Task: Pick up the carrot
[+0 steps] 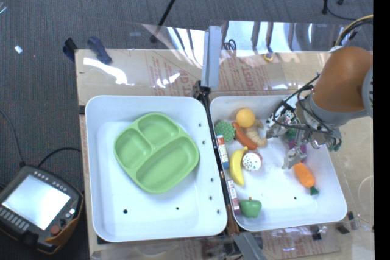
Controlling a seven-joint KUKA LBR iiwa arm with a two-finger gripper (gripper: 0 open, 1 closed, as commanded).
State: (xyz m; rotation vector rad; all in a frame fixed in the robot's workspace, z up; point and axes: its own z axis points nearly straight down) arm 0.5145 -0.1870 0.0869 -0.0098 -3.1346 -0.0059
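The carrot [304, 175] lies in the right bin [332, 207], near its right wall, green tip pointing down toward the front. The end effector [295, 152] hangs just beside its upper left end; I cannot tell how it is set. Further left sit an orange ball [245, 117], a banana [236, 166] and a green apple [250, 208]. The left bin [106, 216] holds a green divided plate [156, 151]

Orange carrot [304, 175], right bin, flat
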